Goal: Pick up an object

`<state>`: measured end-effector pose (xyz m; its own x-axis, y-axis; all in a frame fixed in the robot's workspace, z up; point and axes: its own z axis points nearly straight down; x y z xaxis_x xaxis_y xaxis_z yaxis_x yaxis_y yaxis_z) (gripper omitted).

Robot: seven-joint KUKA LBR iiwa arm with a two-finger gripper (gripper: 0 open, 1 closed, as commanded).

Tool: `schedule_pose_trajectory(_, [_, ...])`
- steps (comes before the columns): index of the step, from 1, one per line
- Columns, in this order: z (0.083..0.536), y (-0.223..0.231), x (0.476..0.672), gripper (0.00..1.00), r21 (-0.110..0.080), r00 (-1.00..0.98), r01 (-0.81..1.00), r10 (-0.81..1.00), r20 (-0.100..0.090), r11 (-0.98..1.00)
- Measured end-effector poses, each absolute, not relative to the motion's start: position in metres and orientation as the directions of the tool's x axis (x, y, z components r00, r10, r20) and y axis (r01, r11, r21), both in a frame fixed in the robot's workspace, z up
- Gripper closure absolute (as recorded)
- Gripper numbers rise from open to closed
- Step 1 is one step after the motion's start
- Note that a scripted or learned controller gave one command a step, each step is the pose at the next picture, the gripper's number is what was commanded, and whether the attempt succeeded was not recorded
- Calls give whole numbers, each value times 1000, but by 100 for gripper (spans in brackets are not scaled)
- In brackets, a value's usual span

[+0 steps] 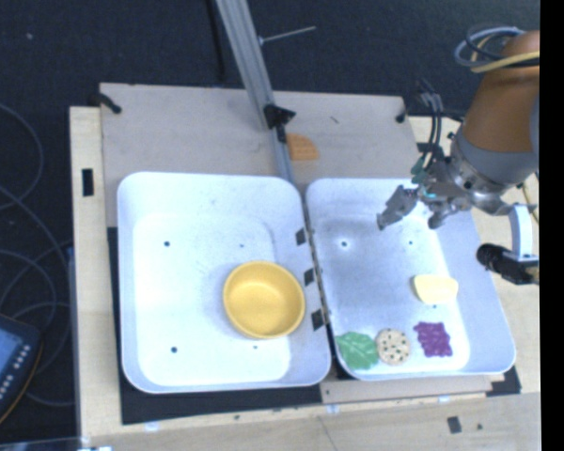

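From above, the wooden surface (pixel 188 130) carries two shallow white bins side by side. The left bin (pixel 169 224) holds a yellow bowl (pixel 263 299), sitting upright near its lower right corner, close to the divide between the bins. The right bin (pixel 357 252) has four small things gathered along its near side: a pale yellow piece (pixel 434 288) toward the right wall, and below it a row of a green leafy piece (pixel 357 349), a round cookie (pixel 392 346) and a purple bunch of grapes (pixel 433 338). The cookie sits just beside the green piece.

The arm (pixel 498 120) reaches in from the right, its orange band above the wrist. The end effector (pixel 418 209) hangs over the upper part of the right bin, fingers spread apart with nothing between them, well apart from the four pieces.

A metal rail (pixel 244 45) slants down toward the bins' divide, and a small orange bit (pixel 301 147) lies on the surface beside it.
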<state>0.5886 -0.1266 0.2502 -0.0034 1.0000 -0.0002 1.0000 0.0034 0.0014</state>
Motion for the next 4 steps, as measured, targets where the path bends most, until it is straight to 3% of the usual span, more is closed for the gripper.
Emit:
schedule_pose_trajectory(1, [250, -127, 589, 0, 2, -2, 1000, 1000, 0, 2])
schedule_pose_trajectory(2, [191, -129, 580, 0, -5, 1, 1000, 1000, -1, -1])
schedule_pose_trajectory(4, [99, -128, 577, 0, -1, 2, 1000, 1000, -2, -2])
